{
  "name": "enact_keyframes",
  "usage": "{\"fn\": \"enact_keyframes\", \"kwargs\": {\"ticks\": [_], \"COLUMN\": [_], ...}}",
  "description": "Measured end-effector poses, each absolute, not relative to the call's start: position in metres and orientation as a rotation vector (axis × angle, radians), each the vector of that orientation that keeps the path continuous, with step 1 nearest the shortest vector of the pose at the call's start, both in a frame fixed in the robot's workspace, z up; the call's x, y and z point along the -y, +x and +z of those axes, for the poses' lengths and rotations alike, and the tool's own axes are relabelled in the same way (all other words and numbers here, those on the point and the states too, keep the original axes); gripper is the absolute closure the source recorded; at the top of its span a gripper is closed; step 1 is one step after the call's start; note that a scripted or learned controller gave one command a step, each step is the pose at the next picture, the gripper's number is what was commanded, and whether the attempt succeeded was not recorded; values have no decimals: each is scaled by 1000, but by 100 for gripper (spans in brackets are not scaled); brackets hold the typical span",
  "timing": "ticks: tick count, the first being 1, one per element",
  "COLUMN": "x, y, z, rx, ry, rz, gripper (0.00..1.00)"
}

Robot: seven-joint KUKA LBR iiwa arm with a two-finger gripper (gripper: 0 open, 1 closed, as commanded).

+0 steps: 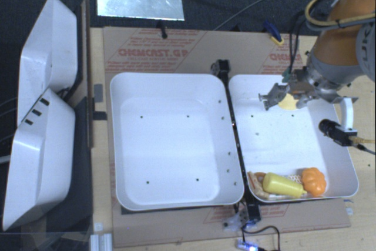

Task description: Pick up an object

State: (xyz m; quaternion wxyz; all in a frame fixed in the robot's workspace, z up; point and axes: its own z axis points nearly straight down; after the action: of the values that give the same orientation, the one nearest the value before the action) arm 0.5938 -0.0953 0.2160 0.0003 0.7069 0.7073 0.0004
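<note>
End effector sits over the upper part of the right shallow white plastic bin, hanging off the grey arm with the orange band that comes in from the right. We see two grey fingers splayed left and right with a pale yellow rounded object showing in the gap. We read the end effector as spread apart rather than clamped; whether that pale yellow piece is actually pinched or just lying on the bin floor under the fingers, we cannot tell (the slanted view hides contact).

Key relation: that pale yellow object is directly below and between the fingers, so no lateral move looks needed; our guess is descend or close comes next. It reads roughly round, no clear long axis from here.

Other candidates are well apart, at the near edge of the same bin: a yellow cylindrical bottle-like item lying on its side, long axis running left-right along the bin wall, an orange rounded fruit-like object touching its right end, and something tan at its left end, too small to identify.

Left shallow white plastic bin sits beside it on the cardboard-covered counter.
</note>
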Motion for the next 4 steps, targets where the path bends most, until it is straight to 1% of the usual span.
{"fn": "enact_keyframes", "kwargs": {"ticks": [1, 2, 3, 4], "x": [176, 206, 206, 206], "y": [554, 609, 613, 612], "z": [173, 238, 204, 175], "rx": [-2214, -2217, -2223, -2223], "ry": [2231, 2217, 2222, 2222], "rz": [-4, 4, -1, -1], "gripper": [0, 0, 0, 0]}}
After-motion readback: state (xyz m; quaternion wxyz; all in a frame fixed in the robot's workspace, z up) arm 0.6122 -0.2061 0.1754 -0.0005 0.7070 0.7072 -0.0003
